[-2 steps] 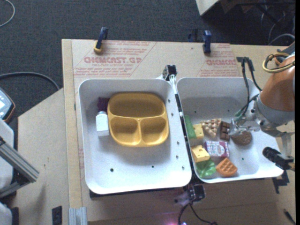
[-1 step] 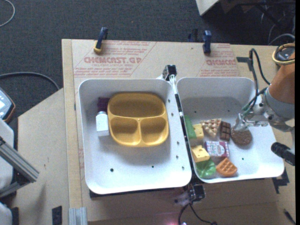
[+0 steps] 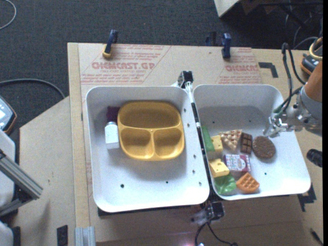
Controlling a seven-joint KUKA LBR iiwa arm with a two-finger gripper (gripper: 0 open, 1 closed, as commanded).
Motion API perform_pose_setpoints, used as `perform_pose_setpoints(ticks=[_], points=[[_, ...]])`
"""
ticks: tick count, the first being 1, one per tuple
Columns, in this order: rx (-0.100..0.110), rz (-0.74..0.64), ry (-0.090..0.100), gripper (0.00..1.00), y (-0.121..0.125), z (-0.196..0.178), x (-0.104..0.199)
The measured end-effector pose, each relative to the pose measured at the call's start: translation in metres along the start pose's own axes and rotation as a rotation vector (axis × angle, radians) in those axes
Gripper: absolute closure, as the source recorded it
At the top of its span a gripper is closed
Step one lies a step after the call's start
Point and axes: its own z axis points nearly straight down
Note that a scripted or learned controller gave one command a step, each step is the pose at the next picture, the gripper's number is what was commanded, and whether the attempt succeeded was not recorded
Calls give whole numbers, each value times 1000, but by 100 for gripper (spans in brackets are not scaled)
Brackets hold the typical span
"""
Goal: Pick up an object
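Nearest the camera in the right bin, a waffle, a pink packet and cheese wedges lie crowded together, with a round brown cookie a little apart toward the right wall. Just beyond the cookie the hand hangs low at the bin's right side, and whether it is released or clenched cannot be told, though nothing is seen in it. I judge the cookie the best target: come straight down centred over it, clear of the chocolate bar, and close squarely across its width before lifting.
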Motion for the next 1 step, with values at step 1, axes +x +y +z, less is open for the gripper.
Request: perform_pose_setpoints(ticks=[1], points=[[0,-1,0,100,2,-39,0]])
